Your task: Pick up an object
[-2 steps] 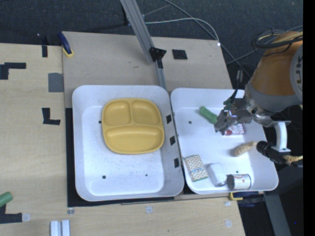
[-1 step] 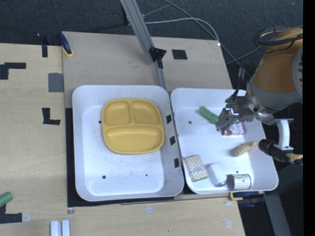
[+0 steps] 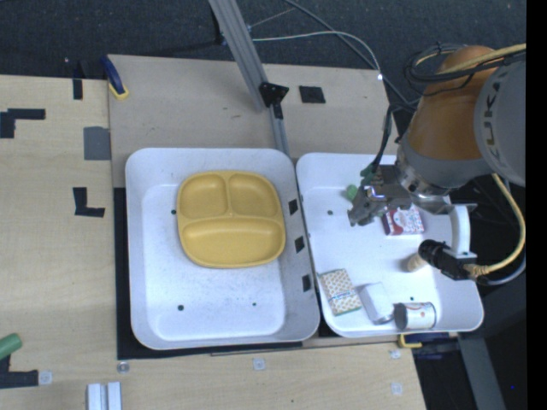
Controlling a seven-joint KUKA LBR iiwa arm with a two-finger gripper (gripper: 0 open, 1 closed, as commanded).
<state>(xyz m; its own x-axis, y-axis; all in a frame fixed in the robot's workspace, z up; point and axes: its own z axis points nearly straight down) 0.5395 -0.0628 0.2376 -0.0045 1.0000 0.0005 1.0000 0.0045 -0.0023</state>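
Observation:
My gripper hangs low over the upper middle of the right bin, under the grey and orange arm. A small green object lies right at its upper left, partly hidden by the gripper. Just to the gripper's right a red and white packet rests on the bin floor. Whether anything sits in the gripper is hidden from this angle.
A yellow divided plate lies in the left bin. Near the right bin's front are a patterned square packet, a grey piece and a white cylinder with a dark end. A small tan piece sits mid-right.

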